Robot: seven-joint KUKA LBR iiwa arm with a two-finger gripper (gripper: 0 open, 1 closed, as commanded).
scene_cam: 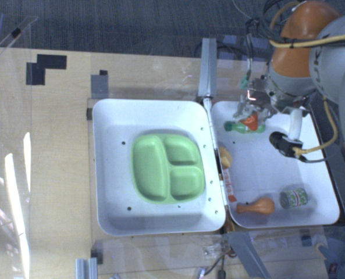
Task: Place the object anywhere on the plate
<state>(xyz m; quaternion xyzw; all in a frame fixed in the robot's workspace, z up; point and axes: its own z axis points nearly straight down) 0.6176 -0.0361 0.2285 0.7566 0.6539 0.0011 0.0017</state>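
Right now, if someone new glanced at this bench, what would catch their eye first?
Probably the bright green divided plate, alone in the middle of the left bin. Next, the grey and orange arm at the upper right, its gripper low over a small red and green object at the far end of the right bin. Near that bin's front lie an orange drumstick-shaped toy and a small can.

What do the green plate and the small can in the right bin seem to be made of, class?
Plate: probably moulded plastic, judging by its even pale green, soft sheen and rounded compartment ridges.
Can: likely metal under a printed label; its end looks grey, though it is too small to be sure.
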